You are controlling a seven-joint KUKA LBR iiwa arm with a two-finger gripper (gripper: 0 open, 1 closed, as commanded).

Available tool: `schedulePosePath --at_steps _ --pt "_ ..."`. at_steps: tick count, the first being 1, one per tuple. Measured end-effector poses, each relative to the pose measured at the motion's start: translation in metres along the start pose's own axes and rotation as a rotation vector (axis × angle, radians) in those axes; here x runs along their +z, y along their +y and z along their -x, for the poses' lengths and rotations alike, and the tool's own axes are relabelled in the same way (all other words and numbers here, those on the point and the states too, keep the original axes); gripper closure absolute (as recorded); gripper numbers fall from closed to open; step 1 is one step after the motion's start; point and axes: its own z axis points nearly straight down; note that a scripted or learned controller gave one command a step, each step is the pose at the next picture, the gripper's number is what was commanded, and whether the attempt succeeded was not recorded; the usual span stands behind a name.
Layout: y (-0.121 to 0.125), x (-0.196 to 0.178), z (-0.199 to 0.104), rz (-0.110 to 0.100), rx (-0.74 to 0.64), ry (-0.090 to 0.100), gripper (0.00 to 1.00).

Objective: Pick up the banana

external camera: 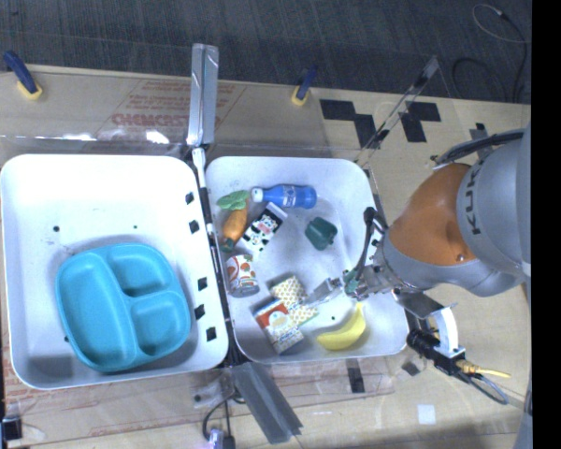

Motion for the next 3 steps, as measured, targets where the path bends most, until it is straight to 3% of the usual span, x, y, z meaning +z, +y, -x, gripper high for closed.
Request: schedulePosePath --at_steps 1,2,3 --pt "0.018 0.005 0.005 -0.009 0.092 0.002 0.00" --pt "-0.005 -0.006 -0.001 -0.013 0.072 0.006 0.00" --pt "-0.004 0.005 -0.002 -0.012 0.043 0.007 0.00"
